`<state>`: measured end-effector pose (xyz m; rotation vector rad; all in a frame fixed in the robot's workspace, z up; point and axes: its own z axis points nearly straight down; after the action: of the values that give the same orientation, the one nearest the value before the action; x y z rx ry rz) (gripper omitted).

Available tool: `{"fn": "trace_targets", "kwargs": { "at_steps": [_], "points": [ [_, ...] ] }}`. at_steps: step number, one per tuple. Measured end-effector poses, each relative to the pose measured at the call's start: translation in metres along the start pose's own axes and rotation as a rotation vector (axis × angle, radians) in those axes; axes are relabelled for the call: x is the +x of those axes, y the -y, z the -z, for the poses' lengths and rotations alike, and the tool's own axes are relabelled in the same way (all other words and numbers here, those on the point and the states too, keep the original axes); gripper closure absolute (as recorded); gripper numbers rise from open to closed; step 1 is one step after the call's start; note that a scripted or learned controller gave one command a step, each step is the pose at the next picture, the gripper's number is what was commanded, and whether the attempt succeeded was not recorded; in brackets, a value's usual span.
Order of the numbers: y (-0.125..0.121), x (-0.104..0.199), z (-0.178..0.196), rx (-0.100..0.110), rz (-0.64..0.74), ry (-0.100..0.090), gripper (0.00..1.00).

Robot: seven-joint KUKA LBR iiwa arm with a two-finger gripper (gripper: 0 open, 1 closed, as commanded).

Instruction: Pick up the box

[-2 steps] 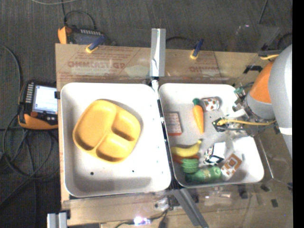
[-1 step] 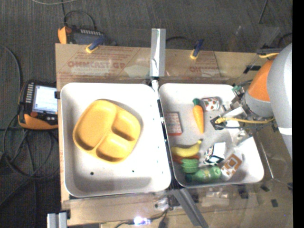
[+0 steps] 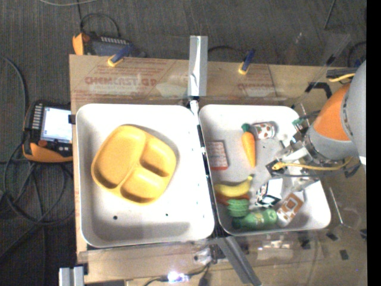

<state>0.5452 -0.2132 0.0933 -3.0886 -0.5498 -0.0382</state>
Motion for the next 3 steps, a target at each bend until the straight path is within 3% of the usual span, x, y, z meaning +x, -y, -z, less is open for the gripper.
{"fn": "trace_targets", "kwargs": {
  "at_steps": [1,2,3],
  "points": [
    [-0.003,0.065,0.160,-0.003,-0.133,0.030,0.00],
    [-0.003,0.065,0.168,-0.005,-0.131,0.037,1.00],
    [0.003,0.073,-0.005,-0.007,-0.143,0.017,1.00]
  ]
}}
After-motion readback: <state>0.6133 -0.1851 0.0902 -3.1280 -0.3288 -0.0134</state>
